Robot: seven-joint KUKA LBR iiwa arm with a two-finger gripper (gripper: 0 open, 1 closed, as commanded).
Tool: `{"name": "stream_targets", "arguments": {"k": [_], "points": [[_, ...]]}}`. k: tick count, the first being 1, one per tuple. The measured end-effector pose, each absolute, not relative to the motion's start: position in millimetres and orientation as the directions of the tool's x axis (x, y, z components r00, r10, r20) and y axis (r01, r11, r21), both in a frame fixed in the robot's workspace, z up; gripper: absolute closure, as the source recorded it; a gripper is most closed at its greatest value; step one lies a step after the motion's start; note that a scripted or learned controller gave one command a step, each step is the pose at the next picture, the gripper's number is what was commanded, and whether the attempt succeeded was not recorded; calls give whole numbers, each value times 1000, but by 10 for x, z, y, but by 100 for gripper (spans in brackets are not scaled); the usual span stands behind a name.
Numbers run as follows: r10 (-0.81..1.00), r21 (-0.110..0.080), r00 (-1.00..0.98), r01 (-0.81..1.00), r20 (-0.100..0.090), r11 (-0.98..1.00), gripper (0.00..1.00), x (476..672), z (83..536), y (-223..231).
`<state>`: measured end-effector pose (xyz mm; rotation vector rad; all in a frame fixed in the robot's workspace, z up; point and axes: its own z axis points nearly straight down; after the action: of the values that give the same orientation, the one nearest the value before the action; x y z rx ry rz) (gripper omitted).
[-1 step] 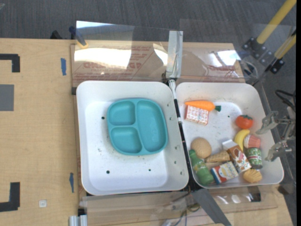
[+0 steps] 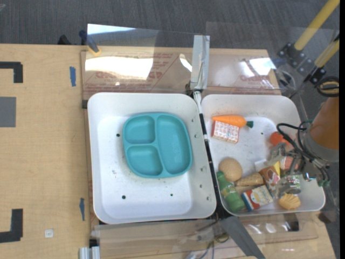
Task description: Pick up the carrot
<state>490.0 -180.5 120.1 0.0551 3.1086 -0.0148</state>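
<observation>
No readable text; red-and-white packet [image 2: 225,131] has print too small to make out. Carrot [image 2: 232,121] lies at the right bin's [image 2: 291,108] far side, touching the packet's top edge, clear above. Claw [image 2: 290,181] low over the clutter at the bin's right: potato [image 2: 230,169], green veg [image 2: 233,199], carton [image 2: 256,197]. Claw state: cannot tell. Left bin [image 2: 102,144] holds a teal plate [image 2: 158,144].
</observation>
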Motion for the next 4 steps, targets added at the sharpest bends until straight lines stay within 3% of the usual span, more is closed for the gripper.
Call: {"name": "stream_targets", "arguments": {"k": [1, 2, 3, 4], "points": [[315, 2, -948, 315, -49, 949, 0, 6166, 1134, -1455], [757, 7, -654, 757, -8, 654, 0, 6540, 1531, -1090], [775, -2, -632, 775, 2, 632, 0, 6642, 1075, -957], [931, 1, -365, 931, 0, 365, 0, 6641, 883, -995]]}}
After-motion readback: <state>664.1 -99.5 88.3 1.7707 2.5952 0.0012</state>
